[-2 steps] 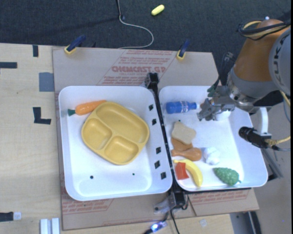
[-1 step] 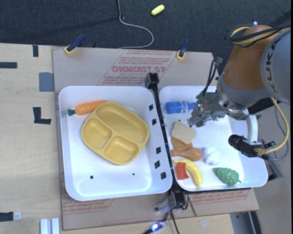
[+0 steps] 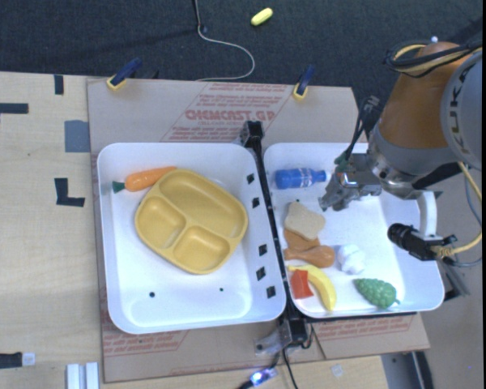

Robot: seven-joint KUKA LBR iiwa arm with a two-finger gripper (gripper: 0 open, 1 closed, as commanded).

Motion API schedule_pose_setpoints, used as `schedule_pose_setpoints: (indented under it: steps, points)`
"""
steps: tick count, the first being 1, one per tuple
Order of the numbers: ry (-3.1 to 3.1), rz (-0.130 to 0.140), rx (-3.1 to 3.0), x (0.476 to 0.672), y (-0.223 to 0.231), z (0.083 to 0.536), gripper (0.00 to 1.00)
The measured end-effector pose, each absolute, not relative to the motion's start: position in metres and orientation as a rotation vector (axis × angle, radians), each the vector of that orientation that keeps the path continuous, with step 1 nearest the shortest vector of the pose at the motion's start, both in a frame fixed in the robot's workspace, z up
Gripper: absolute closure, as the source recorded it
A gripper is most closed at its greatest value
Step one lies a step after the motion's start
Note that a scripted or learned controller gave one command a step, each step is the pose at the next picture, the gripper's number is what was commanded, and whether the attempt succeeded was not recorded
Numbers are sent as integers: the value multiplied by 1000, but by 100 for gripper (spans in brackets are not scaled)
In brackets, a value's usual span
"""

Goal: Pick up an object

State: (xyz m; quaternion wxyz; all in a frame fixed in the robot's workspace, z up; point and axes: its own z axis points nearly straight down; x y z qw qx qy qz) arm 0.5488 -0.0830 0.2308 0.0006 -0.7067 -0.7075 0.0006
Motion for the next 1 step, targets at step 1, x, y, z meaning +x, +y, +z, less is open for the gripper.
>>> schedule_pose_setpoints:
  steps: [1]
  points:
    - [-2220,6,-2219,551,-80,213,100]
